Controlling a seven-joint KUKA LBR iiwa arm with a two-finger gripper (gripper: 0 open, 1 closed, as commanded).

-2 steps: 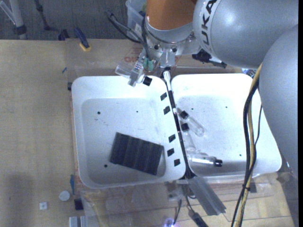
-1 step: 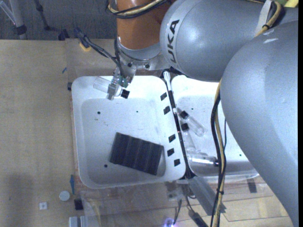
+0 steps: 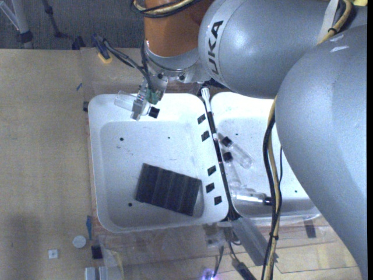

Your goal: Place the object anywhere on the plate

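The plate (image 3: 168, 189) is a dark, ridged rectangle lying tilted on the floor of the left bin (image 3: 105, 156), toward its front. My gripper (image 3: 139, 109) hangs over the bin's far left corner, well behind the plate. A clear plastic object (image 3: 126, 101) sticks out to the left from between its fingers, over the bin's back rim. The gripper is shut on it. The arm's orange band and grey links cover the upper right of the view.
The right bin (image 3: 291, 200) holds a few clear plastic pieces: one (image 3: 236, 154) by the divider and another (image 3: 252, 197) near the front. A row of black tabs (image 3: 210, 171) runs along the divider. Small loose parts (image 3: 78, 241) lie on the bench at the front left.
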